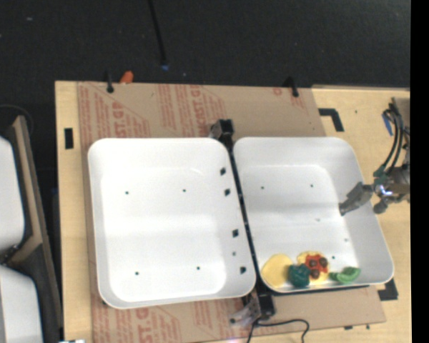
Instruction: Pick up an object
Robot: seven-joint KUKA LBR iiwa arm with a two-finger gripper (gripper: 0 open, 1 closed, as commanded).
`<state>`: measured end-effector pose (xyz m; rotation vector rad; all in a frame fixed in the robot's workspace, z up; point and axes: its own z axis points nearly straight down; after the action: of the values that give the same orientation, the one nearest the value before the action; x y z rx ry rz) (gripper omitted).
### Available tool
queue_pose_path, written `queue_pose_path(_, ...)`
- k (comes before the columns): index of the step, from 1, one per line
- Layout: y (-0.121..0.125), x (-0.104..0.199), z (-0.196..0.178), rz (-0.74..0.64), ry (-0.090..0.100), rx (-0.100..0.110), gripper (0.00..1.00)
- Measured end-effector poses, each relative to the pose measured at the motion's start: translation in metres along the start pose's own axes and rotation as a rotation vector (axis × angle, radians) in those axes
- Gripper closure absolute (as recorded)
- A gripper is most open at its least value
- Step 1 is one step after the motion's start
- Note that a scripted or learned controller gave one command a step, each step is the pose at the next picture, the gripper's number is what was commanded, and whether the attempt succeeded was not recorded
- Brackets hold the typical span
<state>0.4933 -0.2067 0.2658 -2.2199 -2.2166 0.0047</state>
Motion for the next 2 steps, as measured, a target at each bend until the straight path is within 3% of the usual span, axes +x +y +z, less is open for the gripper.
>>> queue_pose_path(1,0.001,0.000,-0.003,-0.001,-0.001,-0.006,0.00)
queue_pose_path(2,0.001,0.002,0.039,-0.001,0.000,-0.003,0.00)
